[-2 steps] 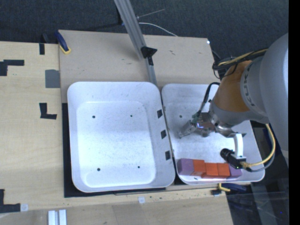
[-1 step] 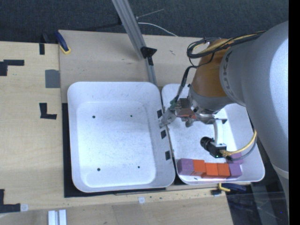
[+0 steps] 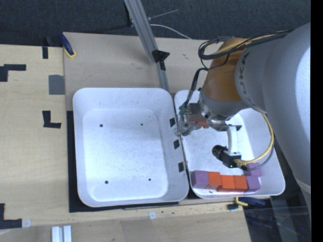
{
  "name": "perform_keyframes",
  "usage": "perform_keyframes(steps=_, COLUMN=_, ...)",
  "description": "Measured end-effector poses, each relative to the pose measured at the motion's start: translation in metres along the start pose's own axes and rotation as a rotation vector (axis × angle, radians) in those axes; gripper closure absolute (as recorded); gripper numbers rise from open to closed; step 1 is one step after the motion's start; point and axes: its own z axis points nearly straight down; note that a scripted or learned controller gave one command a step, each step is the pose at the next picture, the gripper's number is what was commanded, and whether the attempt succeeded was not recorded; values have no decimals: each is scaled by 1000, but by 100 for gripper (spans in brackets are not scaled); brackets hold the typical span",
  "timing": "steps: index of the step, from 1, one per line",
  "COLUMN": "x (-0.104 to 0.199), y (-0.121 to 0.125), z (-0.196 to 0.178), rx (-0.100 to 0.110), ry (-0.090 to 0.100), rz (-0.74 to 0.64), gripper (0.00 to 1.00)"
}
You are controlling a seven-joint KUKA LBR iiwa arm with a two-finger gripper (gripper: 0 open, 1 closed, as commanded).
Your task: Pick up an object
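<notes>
Gripper (image 3: 185,126) at right bin's (image 3: 272,185) left wall; blocks (image 3: 227,181) apart, near front.

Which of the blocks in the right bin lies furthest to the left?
The purple block at the left end of the row; the orange blocks lie to its right.

Glossy white plastic bins (image 3: 126,100), matt pale wood bench (image 3: 30,150), smooth grey metal arm (image 3: 282,69) w/ orange band (image 3: 222,79)

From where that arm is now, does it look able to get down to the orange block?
Probably yes. The orange block lies uncovered in the right bin, in a row with purple blocks along the near wall. The hand hangs over the same bin. The wall and neighbouring blocks could crowd it.
</notes>
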Motion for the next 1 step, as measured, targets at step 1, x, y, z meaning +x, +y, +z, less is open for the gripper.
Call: perform_keyframes(steps=1, x=12, y=39, z=-24, rx=-11, ry=-15, rz=9, gripper=100)
